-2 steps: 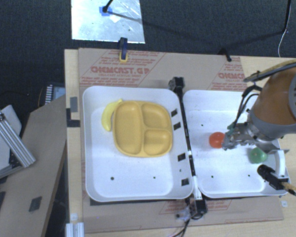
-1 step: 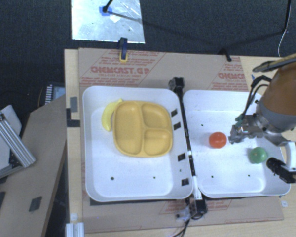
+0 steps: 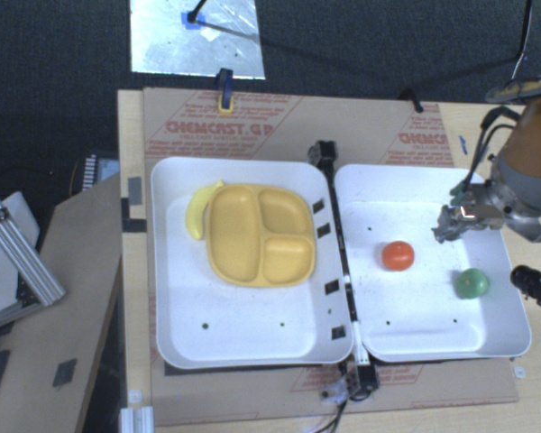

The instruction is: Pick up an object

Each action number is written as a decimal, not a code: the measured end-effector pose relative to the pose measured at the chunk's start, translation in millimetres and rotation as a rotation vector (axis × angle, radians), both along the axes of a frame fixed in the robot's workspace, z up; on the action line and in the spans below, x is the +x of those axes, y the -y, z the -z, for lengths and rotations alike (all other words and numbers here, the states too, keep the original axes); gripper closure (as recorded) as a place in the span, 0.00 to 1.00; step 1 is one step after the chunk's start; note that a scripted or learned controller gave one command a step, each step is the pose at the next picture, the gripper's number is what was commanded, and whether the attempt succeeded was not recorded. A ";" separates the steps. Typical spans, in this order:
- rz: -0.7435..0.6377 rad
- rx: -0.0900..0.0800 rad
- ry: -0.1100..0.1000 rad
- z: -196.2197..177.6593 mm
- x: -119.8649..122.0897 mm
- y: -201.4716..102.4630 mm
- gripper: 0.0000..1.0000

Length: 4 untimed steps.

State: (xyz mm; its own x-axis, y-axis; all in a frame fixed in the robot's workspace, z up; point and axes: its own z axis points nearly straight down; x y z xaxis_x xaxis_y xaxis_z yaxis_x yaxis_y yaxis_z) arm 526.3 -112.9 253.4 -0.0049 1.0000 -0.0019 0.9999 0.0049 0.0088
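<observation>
While my grey two-finger gripper (image 3: 453, 222) hangs over the right white bin (image 3: 415, 339), whether spread I cannot tell, I'm approaching; the small round orange-red ball (image 3: 398, 255) lies at eight o'clock, so descend there.

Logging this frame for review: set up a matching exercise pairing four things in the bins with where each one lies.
Things:
1. yellow tray
2. banana
3. orange ball
4. green ball

Places:
A. right bin, near its right wall
B. left bin, at the tray's left edge
C. middle of the left bin
D. right bin, left of the green ball

Pairs: 1-C, 2-B, 3-D, 4-A
</observation>
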 end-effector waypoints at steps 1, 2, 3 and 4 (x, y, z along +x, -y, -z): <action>-0.006 0.003 -0.006 -3.6 5.0 -56.6 1.00; -0.005 0.003 -0.008 9.5 15.9 -100.3 1.00; -0.006 0.004 -0.006 5.7 25.2 -158.9 1.00; -0.004 0.003 -0.007 11.5 37.4 -201.7 1.00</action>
